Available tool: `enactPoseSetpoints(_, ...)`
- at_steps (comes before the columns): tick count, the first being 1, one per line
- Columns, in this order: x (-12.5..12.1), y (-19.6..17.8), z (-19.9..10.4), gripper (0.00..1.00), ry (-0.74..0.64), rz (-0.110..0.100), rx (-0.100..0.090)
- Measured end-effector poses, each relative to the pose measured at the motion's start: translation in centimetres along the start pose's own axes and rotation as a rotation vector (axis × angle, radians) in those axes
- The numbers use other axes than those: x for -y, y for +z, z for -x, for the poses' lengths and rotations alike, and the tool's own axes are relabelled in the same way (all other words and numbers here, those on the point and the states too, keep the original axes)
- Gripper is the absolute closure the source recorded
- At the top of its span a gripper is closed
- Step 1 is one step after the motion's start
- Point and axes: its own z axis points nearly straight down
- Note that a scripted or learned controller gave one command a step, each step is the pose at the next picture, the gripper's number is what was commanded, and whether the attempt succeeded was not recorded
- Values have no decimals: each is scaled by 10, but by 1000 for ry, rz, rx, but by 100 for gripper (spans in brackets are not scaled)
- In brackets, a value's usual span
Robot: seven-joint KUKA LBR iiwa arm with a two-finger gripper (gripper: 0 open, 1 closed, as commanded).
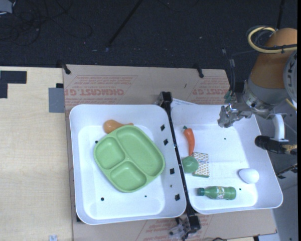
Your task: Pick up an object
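Nearest the camera, a small green plastic bottle (pixel 217 192) lies well below the two-finger gripper (pixel 229 115), with a white egg-shaped object (pixel 249 175) and an orange carrot (pixel 189 140) between. Grip state: cannot tell. Nothing visibly held; pick outstanding.

The divided plate (pixel 129 158) lies in the left bin (pixel 85 195); the bottle (pixel 217 192) in the right bin (pixel 263 197).

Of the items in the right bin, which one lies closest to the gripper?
The carrot: it lies at the bin's upper left, just below the gripper. The egg and bottle lie further down.
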Motion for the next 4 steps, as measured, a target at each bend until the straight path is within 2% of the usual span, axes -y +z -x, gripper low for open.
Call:
enactPoseSetpoints(1,0,-41,1,100,0,3,1)
enactPoseSetpoints(2,9,-36,-52,100,-1,-3,-1)
enactPoseSetpoints(4,9,-14,-162,100,-3,-3,-1)
